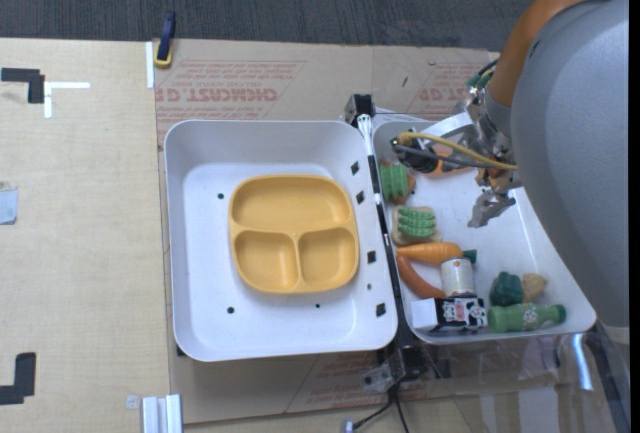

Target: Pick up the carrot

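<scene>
The carrot (430, 252) is orange with a green stub at its right end. It lies flat across the middle of the right bin (540, 241). My gripper (490, 211) hangs over the same bin, up and to the right of the carrot and apart from it. Its two grey fingers are spread open, with only bare white bin floor between them. The grey arm with its orange band covers the bin's far right corner.
Just below the carrot are a second orange piece (415, 278) and a white can (457, 274). Green toy foods (414, 221) lie above it. A carton (460, 311), a green bottle (526, 318) and broccoli (505, 288) crowd the near end. The left bin (190, 221) holds a yellow divided plate (295, 233).
</scene>
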